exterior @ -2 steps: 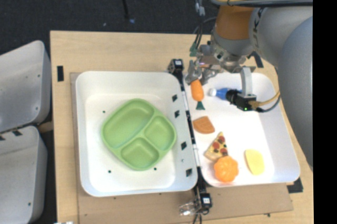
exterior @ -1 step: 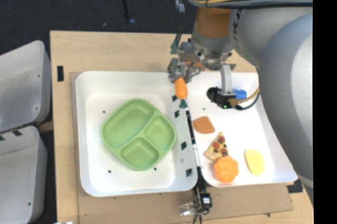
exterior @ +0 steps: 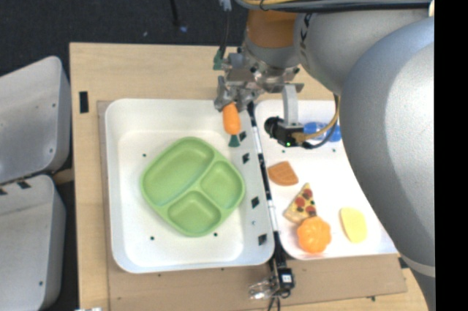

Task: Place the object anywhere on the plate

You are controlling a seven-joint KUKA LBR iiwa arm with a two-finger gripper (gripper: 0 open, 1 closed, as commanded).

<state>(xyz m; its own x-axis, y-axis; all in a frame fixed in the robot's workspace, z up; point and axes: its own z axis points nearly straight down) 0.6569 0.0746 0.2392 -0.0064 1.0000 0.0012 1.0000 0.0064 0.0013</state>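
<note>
A green three-compartment plate (exterior: pixel 192 186) lies in the left white bin (exterior: pixel 124 244). My gripper (exterior: pixel 232 112) hangs over the bin's far right corner, near the divider between the bins. It is shut on a small orange carrot (exterior: pixel 231 119) with a green tip, which points down between the fingers. The carrot hangs above the bin floor just beyond the plate's upper right rim, not over the plate itself.
The right bin (exterior: pixel 333 156) holds a brown bread-like piece (exterior: pixel 282 173), a pizza slice (exterior: pixel 300 203), an orange fruit (exterior: pixel 314 235) and a yellow piece (exterior: pixel 354 224). The big grey arm covers the right bin's far side. Wooden bench edge surrounds both bins.
</note>
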